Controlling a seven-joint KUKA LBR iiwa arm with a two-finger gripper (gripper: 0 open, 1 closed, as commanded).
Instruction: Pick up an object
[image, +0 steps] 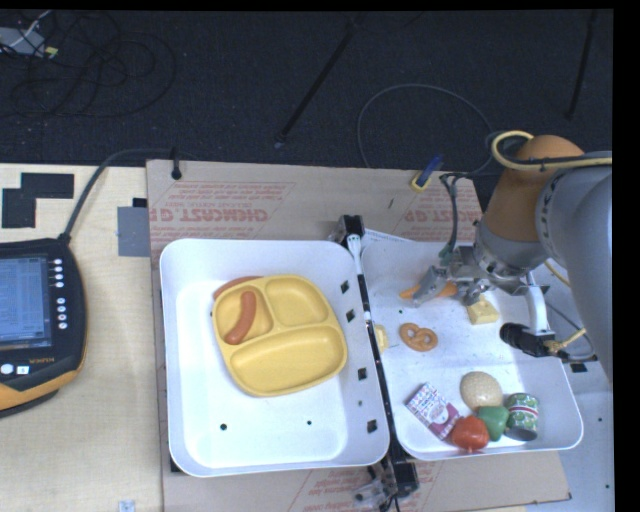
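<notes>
The end effector (440, 285) is low in the upper part of the right bin (570, 400), reached in from the right. Its fingers straddle a small orange carrot-like piece (416, 292), but whether they are closed on it I cannot tell; the fingertips blur into the object. That piece lies flat near the bin's upper left, long axis running roughly left-right with a slight tilt, narrow end pointing left toward the divider between bins.

Right bin, other contents:
- pale yellow block (483, 312), cheese-like, just right of the end effector
- pretzel (418, 338), brown, looped, flat on the bin floor below the carrot piece
- small red-and-white packet (432, 408), rectangular, lying on a diagonal
- beige egg-shaped lump (481, 387), smooth
- red tomato-like piece (469, 432), rounded, touching the packet's lower end
- green piece (493, 419) between the tomato and a small can
- small can (522, 415) with green and white label, on its side near the bin's lower right corner

Left bin (190, 400): white, shallow, glossy plastic. Holds a yellow divided plate (295, 350), rounded corners, three compartments. A sausage (242, 318), reddish, lies in the upper left compartment, long axis near vertical in view.

Both bins sit on a cardboard sheet (250, 200) on the counter. A handheld control pad (30, 315) rests at the far left.
</notes>
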